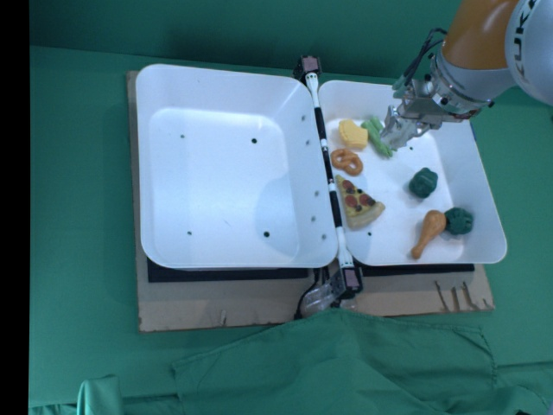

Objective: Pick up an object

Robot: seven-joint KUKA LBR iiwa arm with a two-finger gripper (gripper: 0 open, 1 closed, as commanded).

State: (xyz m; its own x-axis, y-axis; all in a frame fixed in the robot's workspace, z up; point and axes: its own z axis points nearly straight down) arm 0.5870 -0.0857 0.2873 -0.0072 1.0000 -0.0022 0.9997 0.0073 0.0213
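Observation:
The right bin [471, 158] holds several toy foods: a yellow cheese piece [352, 134], a green bean pod [376, 136], a pretzel [346, 161], a pizza slice [358, 203], two dark green broccoli pieces [422, 182] [459, 221] and a chicken drumstick [428, 231]. My gripper [393, 138] hangs low over the bin's upper middle, right at the bean pod's right side. The pod lies against the fingertips, partly covered by them.
The left bin [173, 102] sits beside the right one, with a black-and-white divider bar [327, 167] between them. Both rest on a cardboard sheet [225, 314] on green cloth. A fold of cloth [346, 361] lies along the front.

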